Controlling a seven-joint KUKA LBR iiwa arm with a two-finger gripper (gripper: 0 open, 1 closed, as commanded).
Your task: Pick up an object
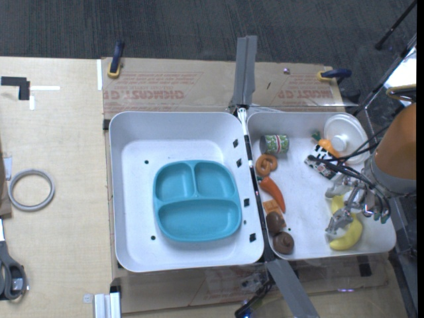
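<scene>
My gripper (340, 222) hangs low in the right bin (301, 128), near its front right corner. It sits right over a yellow banana (351, 238), whose upper part it hides. Along the bin's left wall lie a green can (276, 143), a brown donut (266, 164), an orange carrot (273, 191) and two brown lumps (279, 234). A white bowl (344, 138) rests in the far right corner, with a black-and-white striped item (321, 161) beside it.
The left bin (126, 177) holds a blue divided plate (197, 201). A grey roll of tape (30, 189) and scissors (12, 277) lie on the bench at the left. Cables (351, 174) trail from the wrist across the right bin.
</scene>
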